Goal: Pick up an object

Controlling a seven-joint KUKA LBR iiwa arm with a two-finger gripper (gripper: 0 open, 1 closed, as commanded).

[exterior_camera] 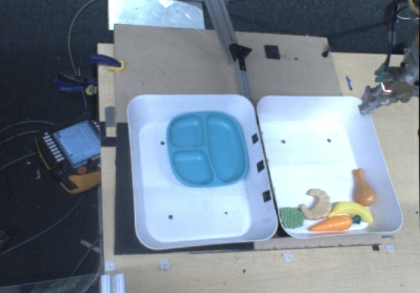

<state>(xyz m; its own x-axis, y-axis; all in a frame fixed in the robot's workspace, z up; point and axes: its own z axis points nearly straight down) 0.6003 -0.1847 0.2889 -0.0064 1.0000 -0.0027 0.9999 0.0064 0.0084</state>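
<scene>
Two white bins sat side by side on the worktop (pixel 197 55). The left bin (pixel 147 219) held one blue divided plate (pixel 207 148). The right bin (pixel 315 127) held five toy foods clustered at its near edge: broccoli (pixel 291 217), croissant (pixel 318 203), carrot (pixel 331 223), banana (pixel 353 210) and drumstick (pixel 363 187). The end effector (pixel 380 94) hung over the right bin's far right corner; its state could not be told.
</scene>
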